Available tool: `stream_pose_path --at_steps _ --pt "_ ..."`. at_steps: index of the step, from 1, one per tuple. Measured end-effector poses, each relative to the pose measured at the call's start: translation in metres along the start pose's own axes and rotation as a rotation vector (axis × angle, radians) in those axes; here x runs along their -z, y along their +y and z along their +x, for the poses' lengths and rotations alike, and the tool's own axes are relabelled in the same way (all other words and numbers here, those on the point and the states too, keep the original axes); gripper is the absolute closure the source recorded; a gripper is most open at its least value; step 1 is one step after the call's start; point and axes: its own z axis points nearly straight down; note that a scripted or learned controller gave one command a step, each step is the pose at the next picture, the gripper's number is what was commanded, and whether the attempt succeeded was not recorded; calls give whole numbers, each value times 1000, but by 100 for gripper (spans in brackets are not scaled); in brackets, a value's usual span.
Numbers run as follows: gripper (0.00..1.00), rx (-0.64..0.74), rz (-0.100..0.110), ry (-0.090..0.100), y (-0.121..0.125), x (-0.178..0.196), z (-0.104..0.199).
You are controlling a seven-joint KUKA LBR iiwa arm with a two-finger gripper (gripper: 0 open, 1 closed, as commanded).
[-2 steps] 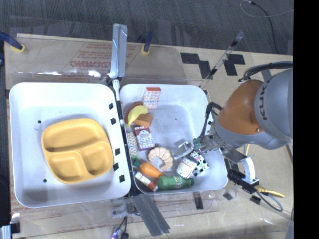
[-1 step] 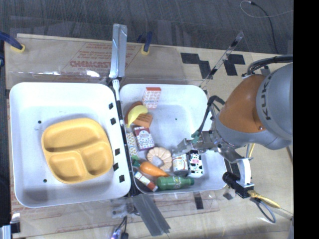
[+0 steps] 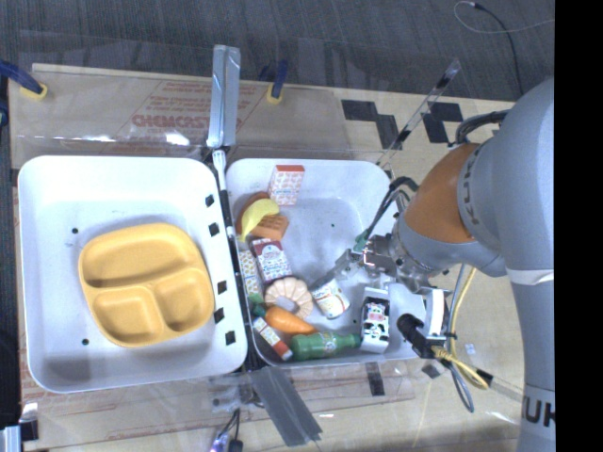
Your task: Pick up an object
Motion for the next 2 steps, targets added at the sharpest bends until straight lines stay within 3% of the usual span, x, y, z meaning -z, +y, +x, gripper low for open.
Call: stream_pose_path --at_steps 1,2 --pt "0 185 -2 2 -36 1 -1" --pt "0 210 1 0 -31 0 84"
